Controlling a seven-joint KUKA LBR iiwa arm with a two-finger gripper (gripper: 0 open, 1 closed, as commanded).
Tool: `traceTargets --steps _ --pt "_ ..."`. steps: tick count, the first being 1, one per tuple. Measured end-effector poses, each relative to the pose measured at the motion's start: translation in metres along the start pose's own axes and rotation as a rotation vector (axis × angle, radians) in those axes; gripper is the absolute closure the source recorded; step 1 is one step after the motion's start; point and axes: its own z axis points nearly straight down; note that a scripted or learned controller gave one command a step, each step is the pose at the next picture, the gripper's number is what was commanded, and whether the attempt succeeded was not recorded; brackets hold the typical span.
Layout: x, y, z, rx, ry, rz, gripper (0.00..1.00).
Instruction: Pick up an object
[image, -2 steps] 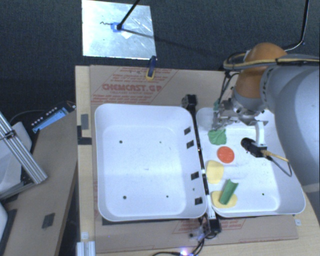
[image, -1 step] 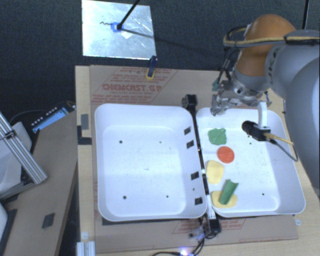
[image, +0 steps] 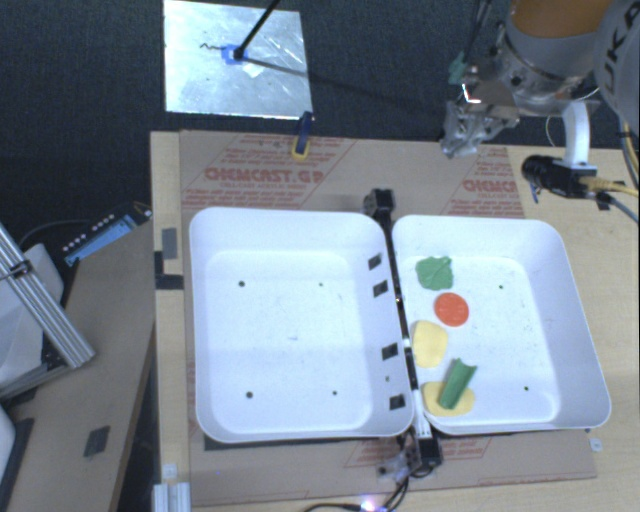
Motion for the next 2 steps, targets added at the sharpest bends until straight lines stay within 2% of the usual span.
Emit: traceTargets --steps 1,2 --pt "0.045 -0.007 -0.159 -0.005 0.002 -0.002 1.00" --pt "0.084 -0.044 -0.149 0.014 0.001 0.000 1.00"
